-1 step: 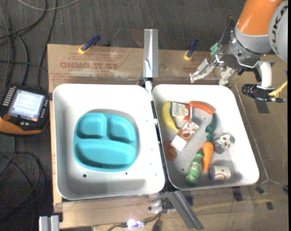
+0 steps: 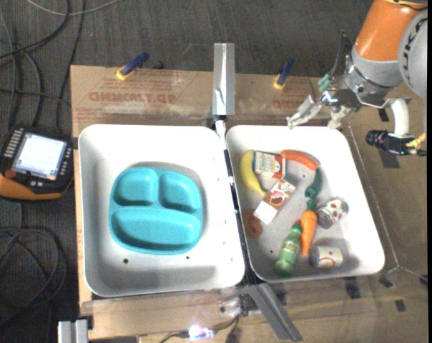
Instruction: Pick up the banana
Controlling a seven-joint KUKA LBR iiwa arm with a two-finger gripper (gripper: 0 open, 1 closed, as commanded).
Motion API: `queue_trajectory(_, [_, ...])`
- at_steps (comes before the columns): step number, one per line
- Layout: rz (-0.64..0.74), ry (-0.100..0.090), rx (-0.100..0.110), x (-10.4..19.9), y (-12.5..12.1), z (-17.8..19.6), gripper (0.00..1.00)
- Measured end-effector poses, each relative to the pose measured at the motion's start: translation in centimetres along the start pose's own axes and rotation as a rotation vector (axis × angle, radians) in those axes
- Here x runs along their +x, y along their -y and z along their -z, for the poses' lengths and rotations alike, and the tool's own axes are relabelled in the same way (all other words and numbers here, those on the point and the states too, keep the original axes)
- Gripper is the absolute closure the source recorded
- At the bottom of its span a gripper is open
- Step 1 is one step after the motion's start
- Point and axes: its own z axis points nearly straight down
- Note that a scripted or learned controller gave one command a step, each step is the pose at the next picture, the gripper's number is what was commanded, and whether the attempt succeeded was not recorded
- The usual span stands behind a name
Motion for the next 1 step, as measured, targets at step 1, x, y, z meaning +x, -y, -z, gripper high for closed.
queue_trajectory(1, [0.244,-0.003,-0.002,5.98,-0.52,-6.57,0.0])
